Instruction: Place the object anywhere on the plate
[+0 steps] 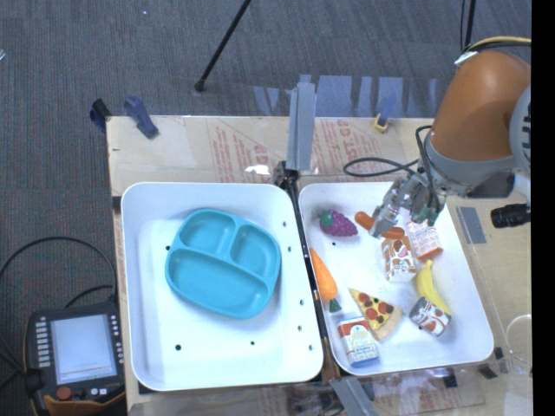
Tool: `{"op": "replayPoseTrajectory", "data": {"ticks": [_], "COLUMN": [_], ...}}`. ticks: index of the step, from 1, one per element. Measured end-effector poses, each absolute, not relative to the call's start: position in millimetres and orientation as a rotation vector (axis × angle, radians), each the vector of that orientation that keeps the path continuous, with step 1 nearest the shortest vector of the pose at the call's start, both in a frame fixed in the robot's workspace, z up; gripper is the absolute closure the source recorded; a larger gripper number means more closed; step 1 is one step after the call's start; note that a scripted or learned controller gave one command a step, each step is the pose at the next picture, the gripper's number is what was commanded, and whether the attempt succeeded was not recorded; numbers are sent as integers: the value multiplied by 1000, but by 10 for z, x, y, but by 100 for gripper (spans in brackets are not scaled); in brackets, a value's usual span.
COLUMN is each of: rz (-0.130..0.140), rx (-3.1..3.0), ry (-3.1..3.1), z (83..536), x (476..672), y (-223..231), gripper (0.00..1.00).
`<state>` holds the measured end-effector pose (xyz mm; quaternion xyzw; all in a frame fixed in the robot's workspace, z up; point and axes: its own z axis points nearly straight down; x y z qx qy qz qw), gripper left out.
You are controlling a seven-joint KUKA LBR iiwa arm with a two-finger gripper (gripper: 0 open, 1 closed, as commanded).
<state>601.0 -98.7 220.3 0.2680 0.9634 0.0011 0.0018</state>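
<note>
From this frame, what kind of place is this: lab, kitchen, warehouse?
Likely a robotics lab: two white bins on a taped bench, toy food like a plastic banana and pizza slice, a teach pendant on carpet.

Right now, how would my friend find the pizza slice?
Look in the right bin, the one crowded with toy food. Near its front edge lies the pizza slice, between the carrot and the can. It is the only flat triangle there.

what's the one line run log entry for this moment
arm: over right bin | gripper: low beside sausage | plate: left bin, nothing on it | placed: not yet
</note>
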Motion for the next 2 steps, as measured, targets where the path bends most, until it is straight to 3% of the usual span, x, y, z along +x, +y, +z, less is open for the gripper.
{"op": "replayPoseTrajectory", "data": {"ticks": [1,2], "rz": [1,2], "rx": [774,728], "ry": [3045,3054], "z": [1868,2066], "x": [5963,6127], "y": [-371,422], "gripper": [100,100]}}
